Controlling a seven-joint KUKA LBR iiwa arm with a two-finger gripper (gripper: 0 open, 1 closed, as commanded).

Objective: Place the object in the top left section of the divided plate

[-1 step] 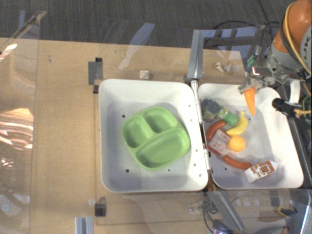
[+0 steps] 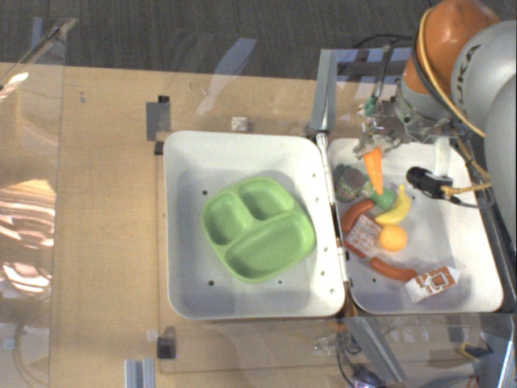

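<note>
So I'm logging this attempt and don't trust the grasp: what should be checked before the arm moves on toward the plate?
1. Carrot right under the gripper, tip down: ok.
2. Carrot truly clamped between fingers: cannot tell.
3. Carrot lifted off the banana and the rest of the pile: cannot tell.
4. Green divided plate lying flat in the left bin: ok.
5. Plate's top left section bare: ok.
6. Way across the bin wall open: ok.
</note>
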